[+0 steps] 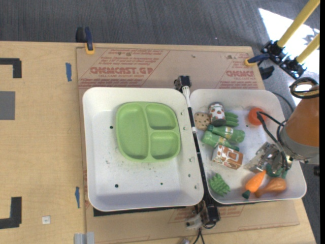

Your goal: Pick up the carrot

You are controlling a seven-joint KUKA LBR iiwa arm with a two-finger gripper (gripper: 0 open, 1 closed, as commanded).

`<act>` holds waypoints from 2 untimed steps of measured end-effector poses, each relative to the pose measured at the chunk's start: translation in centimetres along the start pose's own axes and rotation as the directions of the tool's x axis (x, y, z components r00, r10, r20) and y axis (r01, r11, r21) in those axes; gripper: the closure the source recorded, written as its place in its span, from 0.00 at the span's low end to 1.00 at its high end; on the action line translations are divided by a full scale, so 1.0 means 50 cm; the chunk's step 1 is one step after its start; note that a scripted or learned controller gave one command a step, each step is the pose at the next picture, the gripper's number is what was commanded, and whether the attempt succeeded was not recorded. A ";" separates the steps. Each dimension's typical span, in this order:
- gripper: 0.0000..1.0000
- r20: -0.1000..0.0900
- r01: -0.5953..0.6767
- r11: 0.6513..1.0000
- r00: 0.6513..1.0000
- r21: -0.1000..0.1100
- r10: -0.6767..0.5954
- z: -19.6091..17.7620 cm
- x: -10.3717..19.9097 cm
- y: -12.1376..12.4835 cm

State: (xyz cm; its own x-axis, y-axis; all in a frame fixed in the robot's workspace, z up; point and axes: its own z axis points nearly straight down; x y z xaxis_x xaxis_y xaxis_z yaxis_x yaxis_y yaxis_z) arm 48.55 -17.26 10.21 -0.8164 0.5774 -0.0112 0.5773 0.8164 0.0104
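Tool: the metal two-finger tool [274,162] hangs low in the right shallow white plastic bin [284,105], near its front right corner; I cannot tell how it is set.
Carrot: the smooth orange tapered carrot with a green stub [254,182] lies just beside the tool, toward the front wall.
Neighbours: a tan, pear-shaped toy [274,185] touches the carrot; a printed carton [227,156] lies near.
Left bin: a matte green divided plate [148,130] rests in the left bin [96,136].
Bench: pale wood bench [40,136].
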 end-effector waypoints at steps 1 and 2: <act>1.00 -0.008 -0.027 1.000 1.000 0.008 0.027 -0.149 0.002 0.168; 0.00 -0.009 -0.029 1.000 1.000 0.009 0.029 -0.147 0.002 0.165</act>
State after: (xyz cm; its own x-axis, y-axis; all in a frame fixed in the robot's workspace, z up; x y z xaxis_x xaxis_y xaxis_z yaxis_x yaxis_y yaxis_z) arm 53.14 -10.49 17.66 -0.7995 0.6006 -0.0021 0.6006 0.7995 0.0017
